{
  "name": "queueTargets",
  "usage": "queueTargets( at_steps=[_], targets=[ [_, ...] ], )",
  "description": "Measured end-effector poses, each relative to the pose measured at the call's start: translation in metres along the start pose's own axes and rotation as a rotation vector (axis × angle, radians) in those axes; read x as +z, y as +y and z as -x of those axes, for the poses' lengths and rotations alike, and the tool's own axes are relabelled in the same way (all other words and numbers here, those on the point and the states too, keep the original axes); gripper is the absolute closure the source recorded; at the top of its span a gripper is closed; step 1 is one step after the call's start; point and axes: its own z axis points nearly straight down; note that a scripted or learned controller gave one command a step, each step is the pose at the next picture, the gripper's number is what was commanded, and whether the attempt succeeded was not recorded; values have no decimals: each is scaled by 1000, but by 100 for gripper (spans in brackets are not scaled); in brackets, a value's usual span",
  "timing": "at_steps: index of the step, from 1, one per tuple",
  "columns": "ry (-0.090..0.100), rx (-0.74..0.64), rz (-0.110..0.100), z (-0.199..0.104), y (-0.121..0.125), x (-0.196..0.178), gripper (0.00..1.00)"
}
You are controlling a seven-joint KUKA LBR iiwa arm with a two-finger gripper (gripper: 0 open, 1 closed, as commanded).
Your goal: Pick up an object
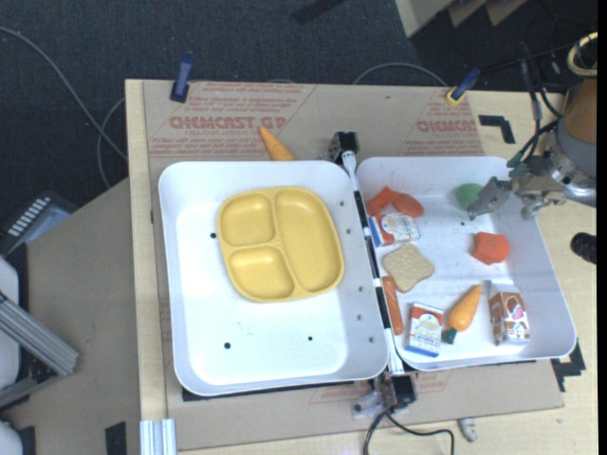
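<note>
The gripper hangs over the far right part of the right bin, its two dark fingers spread apart with nothing between them; the arm behind it is cut off by the right edge of the view. Just beside the near finger lies a green object, partly hidden by the finger and too blurred to name. Nearer, toward the right wall, sits an orange-red block. Along the bin's left wall lie a red-orange piece, a small white carton touching it, a slice of toast, and a thin sausage-like stick pressed against the wall. Near the front edge rest a colourful carton, a carrot leaning beside it, and a brown-and-white carton. The left bin carries a yellow divided plate near its far middle. Another carrot lies on the bench board beyond the left bin's far edge, half hidden by its rim.
</note>
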Motion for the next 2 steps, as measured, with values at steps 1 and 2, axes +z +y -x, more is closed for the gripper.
queueTargets(
  at_steps=[1, 2],
  targets=[
    [1, -1, -1, -32, 58, 104, 0],
    [-1, 2, -2, 19, 5, 112, 0]
  ],
)
